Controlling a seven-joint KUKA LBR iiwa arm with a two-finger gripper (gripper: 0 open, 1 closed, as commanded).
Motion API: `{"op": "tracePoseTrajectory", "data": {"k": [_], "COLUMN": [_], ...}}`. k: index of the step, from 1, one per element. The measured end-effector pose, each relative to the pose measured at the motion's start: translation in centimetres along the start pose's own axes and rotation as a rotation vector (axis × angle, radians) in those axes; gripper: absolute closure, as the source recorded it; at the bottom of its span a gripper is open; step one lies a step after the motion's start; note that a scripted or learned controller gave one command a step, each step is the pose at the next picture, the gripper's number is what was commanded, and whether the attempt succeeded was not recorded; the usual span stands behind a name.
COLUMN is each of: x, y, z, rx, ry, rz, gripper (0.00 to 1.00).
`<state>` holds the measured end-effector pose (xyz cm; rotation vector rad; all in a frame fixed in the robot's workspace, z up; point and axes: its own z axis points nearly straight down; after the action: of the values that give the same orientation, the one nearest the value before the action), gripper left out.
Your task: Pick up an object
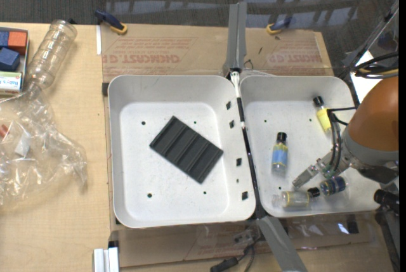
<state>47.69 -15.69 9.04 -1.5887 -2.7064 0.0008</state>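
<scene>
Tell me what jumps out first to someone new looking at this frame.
The dark ribbed slab lying at a slant in the middle of the left bin stands out most. Next is the arm's orange band at the right edge, over the right bin, with the gripper low among small bottles near the front wall.

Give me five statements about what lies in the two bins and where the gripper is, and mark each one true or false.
1. The dark ribbed panel lies in the left bin. True.
2. The yellow marker lies in the left bin. False: it lies in the right bin, near its far right side.
3. The gripper is low over the right bin, near its front. True.
4. The small blue-labelled bottle lies on the ribbed panel. False: it lies on the right bin's floor.
5. A clear plastic bottle lies on the bench outside the bins. True.
</scene>
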Motion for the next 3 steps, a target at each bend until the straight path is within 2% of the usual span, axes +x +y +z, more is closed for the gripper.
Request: {"op": "tracePoseTrajectory", "data": {"k": [1,2,3], "x": [-4.5,-0.8,0.5], "y": [-1.1,-0.4,3.4], "z": [-5.2,0.0,-3.1], "rx": [-0.002,0.0,-0.002], "ry": [-0.004,0.0,-0.003], "rz": [-0.046,0.008,0.135], "gripper": [0.0,0.0,0.0]}}
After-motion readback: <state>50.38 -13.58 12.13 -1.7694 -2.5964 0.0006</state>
